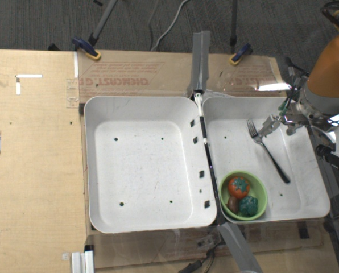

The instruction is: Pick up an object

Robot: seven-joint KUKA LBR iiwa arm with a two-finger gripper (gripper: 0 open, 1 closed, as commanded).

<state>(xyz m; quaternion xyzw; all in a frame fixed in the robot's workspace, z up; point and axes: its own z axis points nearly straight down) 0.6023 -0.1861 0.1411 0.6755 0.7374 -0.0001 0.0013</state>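
Arm hanging over the right bin, fork and bowl sitting below it

The cardboard strip (124, 75) along the top of the bins has red print, mirrored and upside down, so I can't read it properly. The arm (329, 73) comes in at the right edge, with the gripper (277, 121) over the upper part of the right bin (306, 209), right by the fork (267, 148) head; can't tell its state. Green bowl (243, 195) with 3 small items sits at that bin's lower left. Left bin (141, 158) beside it.
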